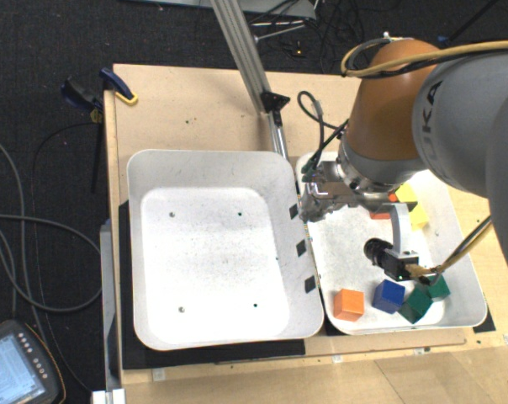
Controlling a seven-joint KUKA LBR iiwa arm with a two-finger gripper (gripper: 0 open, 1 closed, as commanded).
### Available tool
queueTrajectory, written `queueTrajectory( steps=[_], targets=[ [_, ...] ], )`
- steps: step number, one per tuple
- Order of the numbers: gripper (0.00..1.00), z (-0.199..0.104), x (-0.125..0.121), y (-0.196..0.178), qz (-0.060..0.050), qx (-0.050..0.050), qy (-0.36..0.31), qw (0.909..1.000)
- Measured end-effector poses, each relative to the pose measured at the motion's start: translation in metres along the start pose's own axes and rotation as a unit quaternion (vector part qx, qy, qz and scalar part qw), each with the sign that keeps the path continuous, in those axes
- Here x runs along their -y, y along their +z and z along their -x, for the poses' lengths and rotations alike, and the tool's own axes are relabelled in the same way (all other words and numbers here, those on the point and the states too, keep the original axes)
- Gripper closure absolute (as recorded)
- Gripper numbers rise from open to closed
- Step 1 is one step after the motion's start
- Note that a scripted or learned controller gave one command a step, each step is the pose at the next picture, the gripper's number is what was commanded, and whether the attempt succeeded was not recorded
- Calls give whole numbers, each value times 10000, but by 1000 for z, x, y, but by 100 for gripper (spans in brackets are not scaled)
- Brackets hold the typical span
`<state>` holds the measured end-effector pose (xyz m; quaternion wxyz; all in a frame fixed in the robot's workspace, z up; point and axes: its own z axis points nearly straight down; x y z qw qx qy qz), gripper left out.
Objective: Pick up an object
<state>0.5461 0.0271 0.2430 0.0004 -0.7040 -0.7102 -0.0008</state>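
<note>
Camera view | end effector (314,199): spread or pressed, could not tell | small orange cube (349,304) lay near it, camera-side | seemed light, stiff; grip opposite flat faces

The only lettering stands on the broad grey metal arm link (468,99) at about two o'clock in the view. Pale grey letters run along its left flank, near the orange band. One of them looks like a "K", and the rest curves out of sight. At about eight o'clock, the small handheld screen with a pale blue display (10,364) carries lines too small to read.
</note>
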Motion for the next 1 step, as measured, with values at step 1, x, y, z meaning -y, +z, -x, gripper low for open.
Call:
queueTrajectory(
  steps=[1],
  targets=[
    [100,-60,-14,6,2,1,4,10000]
  ],
)
